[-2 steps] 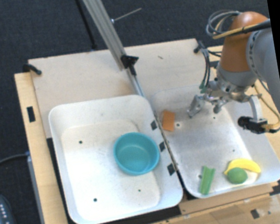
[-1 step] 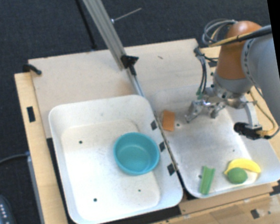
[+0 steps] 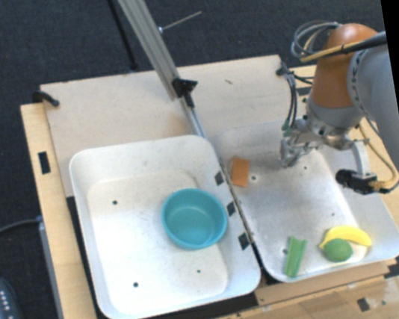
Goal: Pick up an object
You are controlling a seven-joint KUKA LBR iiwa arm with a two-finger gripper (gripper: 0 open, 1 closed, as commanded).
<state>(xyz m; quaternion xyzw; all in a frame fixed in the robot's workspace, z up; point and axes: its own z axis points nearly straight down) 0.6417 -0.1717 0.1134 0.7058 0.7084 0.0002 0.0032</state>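
My gripper (image 3: 290,153) hangs over the far part of the right bin (image 3: 307,194), below the orange band of the arm. An orange block (image 3: 239,172) lies at that bin's far left edge, a short way left of the gripper. Near the bin's front lie a green stick (image 3: 294,256), a green round fruit (image 3: 337,250) and a yellow banana (image 3: 348,235) touching it. I see nothing between the fingers.
A blue bowl (image 3: 194,218) sits in the left bin (image 3: 113,230) near its right side. A slanted metal pole (image 3: 153,41) rises behind the bins. Cables loop by the arm at the right.
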